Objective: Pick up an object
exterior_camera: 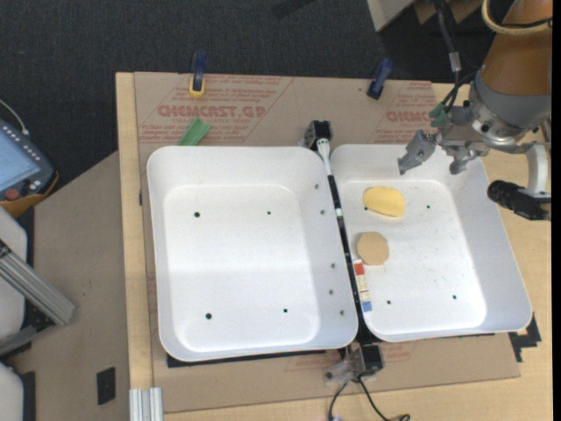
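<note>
A yellow oval object [384, 202] lies in the right bin [473, 270], toward its back left. Just in front of it sits a round tan disc [374, 249]. Along the bin's left wall lies a thin marker-like stick [361, 283] with red and blue marks. My gripper [436, 155] hangs above the back edge of the right bin, to the right of and above the yellow object. Its two fingers [415, 153] are spread apart with nothing between them.
The left bin [175, 235] stands beside the right one on a cardboard sheet. A green strip [195, 132] lies on the cardboard behind the left bin. Clamps [198, 75] hold the cardboard's back edge. A black fitting [317, 133] sits between the bins at the back.
</note>
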You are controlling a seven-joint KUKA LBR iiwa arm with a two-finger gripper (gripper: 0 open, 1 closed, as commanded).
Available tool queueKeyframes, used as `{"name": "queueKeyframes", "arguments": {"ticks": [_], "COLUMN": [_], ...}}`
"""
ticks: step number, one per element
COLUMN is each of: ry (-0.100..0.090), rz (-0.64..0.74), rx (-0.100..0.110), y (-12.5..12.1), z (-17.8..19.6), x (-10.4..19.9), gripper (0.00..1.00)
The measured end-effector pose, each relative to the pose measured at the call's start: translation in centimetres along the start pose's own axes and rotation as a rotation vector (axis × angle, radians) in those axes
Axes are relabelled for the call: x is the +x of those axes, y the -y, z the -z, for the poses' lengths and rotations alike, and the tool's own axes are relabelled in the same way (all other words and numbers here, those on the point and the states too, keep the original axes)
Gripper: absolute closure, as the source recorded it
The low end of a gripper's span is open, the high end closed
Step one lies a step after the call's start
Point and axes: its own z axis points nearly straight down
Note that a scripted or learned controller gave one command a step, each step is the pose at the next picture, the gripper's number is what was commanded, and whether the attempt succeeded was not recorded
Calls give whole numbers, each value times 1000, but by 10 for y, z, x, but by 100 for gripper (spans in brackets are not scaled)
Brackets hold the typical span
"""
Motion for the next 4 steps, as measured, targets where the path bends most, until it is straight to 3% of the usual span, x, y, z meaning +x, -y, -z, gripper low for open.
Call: {"name": "queueKeyframes", "arguments": {"ticks": [1,2,3,4], "ry": [8,-2,-6,-3], "rz": [-2,15,19,10], "rx": [-21,-20,-9,-4], "y": [-21,-46,-25,-53], "z": [147,259,295,291], "x": [-43,80,242,323], "gripper": [0,0,0,0]}}
